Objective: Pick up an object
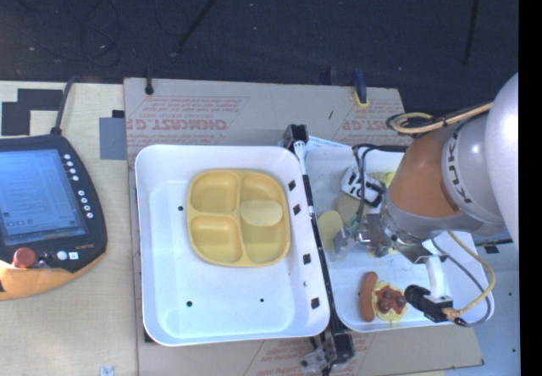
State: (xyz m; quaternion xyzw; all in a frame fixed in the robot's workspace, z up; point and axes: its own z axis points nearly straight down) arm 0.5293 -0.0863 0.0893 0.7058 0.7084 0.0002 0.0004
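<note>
Sausage [367, 295]: nearest me, lying on the floor of the right bin [345, 285] at its near end, with a red piece [390, 300] touching its right side.
Gripper [358, 236]: low in the right bin, about midway along it and just beyond the sausage. I cannot tell from here whether it is open or closed, and I see nothing clearly held in it.
Lump [329, 222]: pale yellow, just left of the gripper, by the bin's left wall. I judge it the likeliest target.
White piece [356, 183]: at the far end of the right bin, beyond the gripper.
Plate [216, 235]: yellow, 4 compartments, in the left bin [212, 298]. 1 pale round piece [261, 212] sits in its far-right compartment.
Pendant [42, 205]: on the table [68, 323], well apart from both bins.
Progress: I put it at the reach stage. The gripper is down among the objects, but no grasp shows. Left to do: close on 1 object, probably the lump, and lift it clear.
</note>
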